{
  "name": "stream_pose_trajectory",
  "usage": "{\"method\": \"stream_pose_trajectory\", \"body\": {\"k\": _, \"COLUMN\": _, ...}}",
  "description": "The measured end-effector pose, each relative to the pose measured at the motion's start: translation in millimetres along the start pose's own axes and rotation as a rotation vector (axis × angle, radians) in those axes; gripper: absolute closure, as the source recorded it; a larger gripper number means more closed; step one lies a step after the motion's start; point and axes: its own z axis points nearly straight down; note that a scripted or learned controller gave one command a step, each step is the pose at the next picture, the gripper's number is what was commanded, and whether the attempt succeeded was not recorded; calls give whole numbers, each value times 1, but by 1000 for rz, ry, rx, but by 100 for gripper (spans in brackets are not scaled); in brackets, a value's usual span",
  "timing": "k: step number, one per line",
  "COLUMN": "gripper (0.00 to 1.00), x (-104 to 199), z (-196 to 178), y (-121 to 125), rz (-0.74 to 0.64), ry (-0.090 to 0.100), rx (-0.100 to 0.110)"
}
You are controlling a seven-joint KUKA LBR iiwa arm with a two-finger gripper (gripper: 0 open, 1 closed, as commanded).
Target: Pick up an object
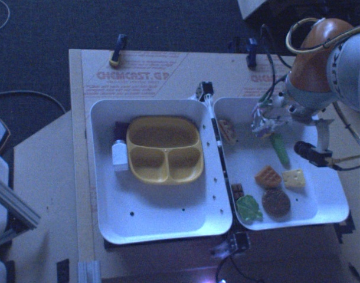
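Observation:
My gripper hangs low over the back of the right bin, under the arm's orange band. Just in front of it lies a green pod, close to the gripper's tip. A tan bread-like piece rests to its left by the bin wall. Nearer the front lie an orange cracker, a yellow cheese wedge, a round brown patty, a green leaf and a small dark chocolate piece. The dim light hides what is at the gripper's tip.
The left bin holds a yellow divided plate, a small white bottle and a dark object behind it. A black cable and fitting hang beside the arm over the right bin. Clamps stand at the board's back edge.

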Motion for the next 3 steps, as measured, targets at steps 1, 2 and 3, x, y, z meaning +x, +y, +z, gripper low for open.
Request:
{"method": "stream_pose_trajectory", "body": {"k": 1, "gripper": 100, "x": 4, "z": -45, "y": -3, "rz": -2, "ry": 0, "rx": 0}}
{"method": "stream_pose_trajectory", "body": {"k": 2, "gripper": 100, "x": 4, "z": -81, "y": -1, "rz": -3, "ry": 0, "rx": -1}}
{"method": "stream_pose_trajectory", "body": {"k": 3, "gripper": 100, "x": 44, "z": -75, "y": -35, "rz": -4, "ry": 4, "rx": 11}}
